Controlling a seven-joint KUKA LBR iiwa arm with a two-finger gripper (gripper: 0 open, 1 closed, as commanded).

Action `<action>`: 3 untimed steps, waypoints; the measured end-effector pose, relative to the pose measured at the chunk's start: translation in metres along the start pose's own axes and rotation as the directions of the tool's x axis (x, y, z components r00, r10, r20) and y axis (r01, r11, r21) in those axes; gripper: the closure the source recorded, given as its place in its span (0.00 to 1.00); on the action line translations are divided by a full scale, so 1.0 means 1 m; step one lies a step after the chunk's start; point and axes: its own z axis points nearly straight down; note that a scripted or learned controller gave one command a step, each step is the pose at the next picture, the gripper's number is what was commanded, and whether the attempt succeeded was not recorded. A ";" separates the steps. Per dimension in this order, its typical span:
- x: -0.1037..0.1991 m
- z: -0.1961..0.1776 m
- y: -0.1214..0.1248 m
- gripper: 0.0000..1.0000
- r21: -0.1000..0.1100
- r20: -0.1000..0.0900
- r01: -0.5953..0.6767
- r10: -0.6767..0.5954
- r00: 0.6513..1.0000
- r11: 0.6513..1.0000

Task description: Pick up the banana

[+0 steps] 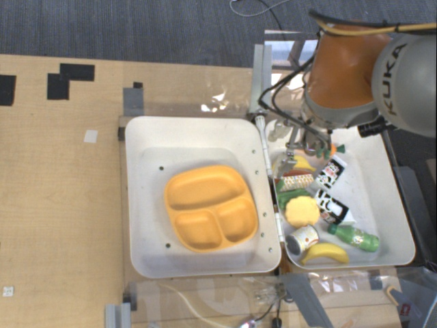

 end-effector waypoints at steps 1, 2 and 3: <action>-0.024 -0.105 0.038 0.00 0.000 0.003 -0.191 0.191 0.981 0.982; -0.034 -0.206 0.081 0.00 -0.001 0.002 -0.373 0.373 0.928 0.928; -0.029 -0.185 0.140 0.00 0.001 -0.001 -0.537 0.537 0.844 0.844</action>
